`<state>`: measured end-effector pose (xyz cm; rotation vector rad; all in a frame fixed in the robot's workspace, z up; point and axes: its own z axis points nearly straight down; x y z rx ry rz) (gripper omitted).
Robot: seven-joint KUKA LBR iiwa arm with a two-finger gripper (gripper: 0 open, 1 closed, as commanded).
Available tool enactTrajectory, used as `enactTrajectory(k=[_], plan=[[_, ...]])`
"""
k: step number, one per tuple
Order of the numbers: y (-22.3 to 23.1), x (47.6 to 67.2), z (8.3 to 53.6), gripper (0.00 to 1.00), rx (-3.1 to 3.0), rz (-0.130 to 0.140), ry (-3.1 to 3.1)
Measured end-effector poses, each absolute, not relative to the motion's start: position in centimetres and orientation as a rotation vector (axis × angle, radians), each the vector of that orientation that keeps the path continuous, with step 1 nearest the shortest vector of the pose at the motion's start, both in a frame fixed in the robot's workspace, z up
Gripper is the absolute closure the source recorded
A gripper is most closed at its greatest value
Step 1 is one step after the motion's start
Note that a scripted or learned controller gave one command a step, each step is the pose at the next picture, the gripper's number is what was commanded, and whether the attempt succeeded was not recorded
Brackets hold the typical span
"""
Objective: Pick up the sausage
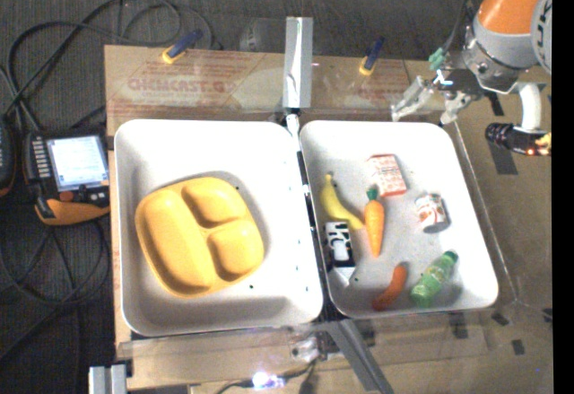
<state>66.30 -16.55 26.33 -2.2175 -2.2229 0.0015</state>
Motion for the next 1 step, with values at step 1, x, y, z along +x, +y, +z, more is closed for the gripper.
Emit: enactTrajectory(k=[1], plan=[[-14.5,54.04,15.56,0.0,-2.262,0.003,-2.174]])
